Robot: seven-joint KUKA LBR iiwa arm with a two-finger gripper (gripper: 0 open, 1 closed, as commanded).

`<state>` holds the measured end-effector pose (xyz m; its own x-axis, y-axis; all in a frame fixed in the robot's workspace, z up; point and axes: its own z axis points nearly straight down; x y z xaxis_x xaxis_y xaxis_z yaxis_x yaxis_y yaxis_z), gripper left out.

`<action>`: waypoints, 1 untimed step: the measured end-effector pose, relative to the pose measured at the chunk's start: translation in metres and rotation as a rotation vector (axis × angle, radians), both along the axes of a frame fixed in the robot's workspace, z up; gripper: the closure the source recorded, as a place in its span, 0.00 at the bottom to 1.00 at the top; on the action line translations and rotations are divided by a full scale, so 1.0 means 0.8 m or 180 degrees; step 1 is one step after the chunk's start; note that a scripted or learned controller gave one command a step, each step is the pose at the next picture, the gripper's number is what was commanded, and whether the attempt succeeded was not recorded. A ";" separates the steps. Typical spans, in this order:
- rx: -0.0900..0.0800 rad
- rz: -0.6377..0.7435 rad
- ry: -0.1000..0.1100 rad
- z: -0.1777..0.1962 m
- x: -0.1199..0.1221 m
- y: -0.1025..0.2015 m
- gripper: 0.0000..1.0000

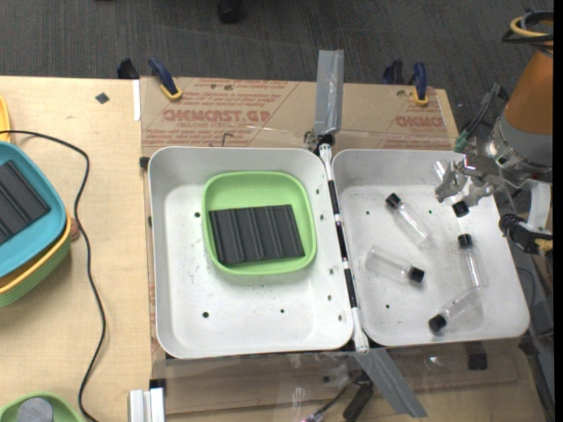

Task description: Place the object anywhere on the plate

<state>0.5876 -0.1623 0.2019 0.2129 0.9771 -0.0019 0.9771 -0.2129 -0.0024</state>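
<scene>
- Two white bins side by side. Left bin (176, 323) carries the green plate (260, 189), set toward its 12 o'clock half; a dark ribbed insert (257, 234) lies flat on the plate.
- Right bin (501, 323) holds four clear vials with black caps, all lying down and apart from each other: one near 11 o'clock (405, 215), one near centre (394, 267), one toward 3 o'clock (469, 258), one at 5 o'clock (454, 312).
- Judgement: vials look light, rigid, smooth-walled and round, so prone to roll or slip; possibly brittle. Best grip is across the mid-body, jaws square to the long axis.
- Gripper (458, 189) hovers over the right bin at about 2 o'clock. Cannot tell how its jaws stand; nothing seen between them.
- Nearest candidate: the 3 o'clock vial.
</scene>
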 end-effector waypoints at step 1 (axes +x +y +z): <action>0.0000 0.0000 -0.0001 0.000 0.000 0.000 0.00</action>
